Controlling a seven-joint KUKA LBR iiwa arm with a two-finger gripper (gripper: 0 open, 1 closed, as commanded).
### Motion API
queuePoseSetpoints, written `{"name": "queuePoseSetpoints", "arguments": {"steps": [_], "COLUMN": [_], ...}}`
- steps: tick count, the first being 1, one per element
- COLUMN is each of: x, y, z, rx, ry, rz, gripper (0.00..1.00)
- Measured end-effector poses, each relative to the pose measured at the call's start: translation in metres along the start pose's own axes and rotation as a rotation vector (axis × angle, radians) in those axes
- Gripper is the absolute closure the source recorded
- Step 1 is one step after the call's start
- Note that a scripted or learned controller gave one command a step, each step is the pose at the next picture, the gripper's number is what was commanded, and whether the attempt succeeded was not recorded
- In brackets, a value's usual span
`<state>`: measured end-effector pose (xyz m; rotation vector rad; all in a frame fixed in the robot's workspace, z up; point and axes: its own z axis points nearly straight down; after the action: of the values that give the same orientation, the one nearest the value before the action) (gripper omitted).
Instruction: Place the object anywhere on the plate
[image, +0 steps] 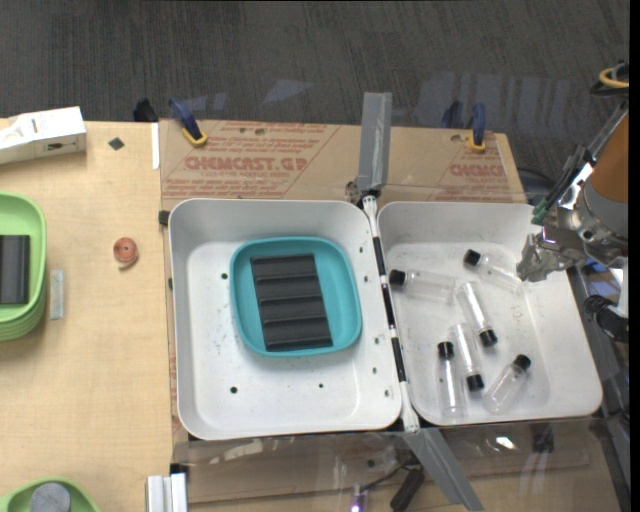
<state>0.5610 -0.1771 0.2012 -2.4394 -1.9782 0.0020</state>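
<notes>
Camera view: the gripper (532, 262) hovers at the right bin's (570, 400) right edge; whether it is parted I cannot tell. 6 clear vials (478, 322) lie scattered there for picking; the teal plate (345, 305) waits centred in the left bin (200, 400).

Clear black-capped vials (470, 335) scattered right bin; teal plate (296, 296) left.

the gripper (535, 262) hangs over the right bin (570, 400). the vials (470, 340) lie left of and before its jaws. the plate (296, 297) sits in the left bin (200, 390), farther left.
</notes>
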Motion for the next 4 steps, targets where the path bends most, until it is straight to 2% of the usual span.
{"name": "queuePoseSetpoints", "arguments": {"steps": [1,2,3,4], "x": [0.067,0.067,0.012,-0.028], "y": [-0.050,-0.050,-0.016,0.006], "z": [-0.005,-0.005,0.006,-0.017], "rx": [0.001,0.001,0.001,-0.001], "ry": [0.000,0.000,-0.001,-0.002], "rz": [-0.089,-0.088,-0.086,-0.255], "gripper": [1.00,0.00,0.00,0.00]}}
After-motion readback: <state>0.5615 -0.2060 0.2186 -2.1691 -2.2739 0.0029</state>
